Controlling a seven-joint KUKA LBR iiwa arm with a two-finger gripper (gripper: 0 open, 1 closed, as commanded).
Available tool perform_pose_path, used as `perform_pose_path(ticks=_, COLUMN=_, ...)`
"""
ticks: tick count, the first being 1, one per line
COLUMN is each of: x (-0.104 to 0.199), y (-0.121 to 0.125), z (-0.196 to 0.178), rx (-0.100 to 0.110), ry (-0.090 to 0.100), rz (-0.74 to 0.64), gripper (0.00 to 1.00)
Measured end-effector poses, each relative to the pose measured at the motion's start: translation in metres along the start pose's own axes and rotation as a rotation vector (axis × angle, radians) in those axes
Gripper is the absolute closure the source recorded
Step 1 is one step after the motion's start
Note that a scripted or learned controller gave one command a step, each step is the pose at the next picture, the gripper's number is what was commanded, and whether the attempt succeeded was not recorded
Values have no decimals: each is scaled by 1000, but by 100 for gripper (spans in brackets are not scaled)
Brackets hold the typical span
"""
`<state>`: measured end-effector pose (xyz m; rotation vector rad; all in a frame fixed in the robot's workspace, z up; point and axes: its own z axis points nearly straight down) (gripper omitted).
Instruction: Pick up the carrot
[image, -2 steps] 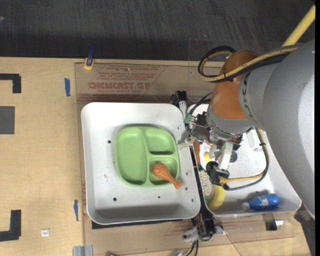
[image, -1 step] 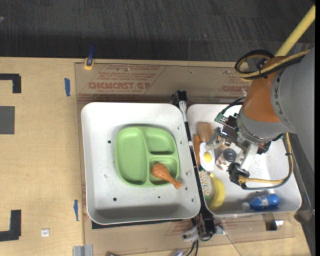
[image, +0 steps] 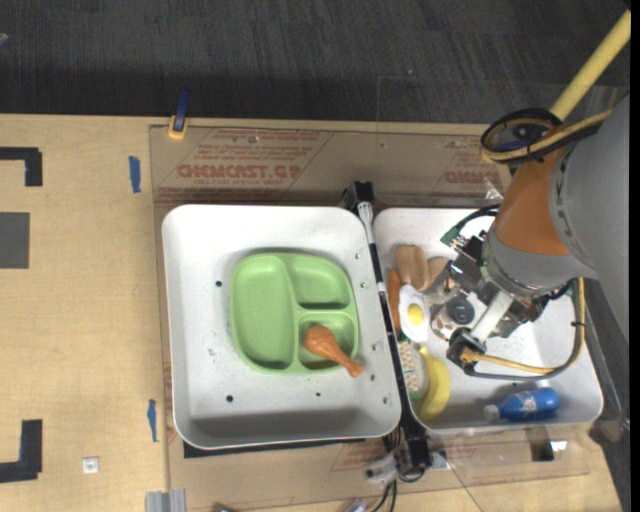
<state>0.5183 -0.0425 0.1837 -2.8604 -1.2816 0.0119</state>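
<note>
I count two white bins, one green divided plate, one orange drumstick, one fried egg, one banana, one blue bottle, one bread piece

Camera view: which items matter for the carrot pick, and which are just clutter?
Belongs to the job:
- carrot, at the right bin's left edge
- tool, over the right bin

Lying about:
- green divided plate in the left bin
- orange drumstick toy on that plate
- fried egg
- banana
- blue bottle
- bread-like tan piece
</note>
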Motion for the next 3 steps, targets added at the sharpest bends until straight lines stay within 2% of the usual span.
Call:
perform_pose_path(ticks=1, x=-10, y=-9, z=-56, rx=-11, ry=4, rz=128, gripper=0)
perform_pose_path(ticks=2, x=-57, y=34, z=9, rx=0, ry=-1, rz=-19, gripper=0)
perform_pose_path(ticks=3, x=-41, y=-17, z=0, rx=2, ry=2, rz=71, gripper=0)
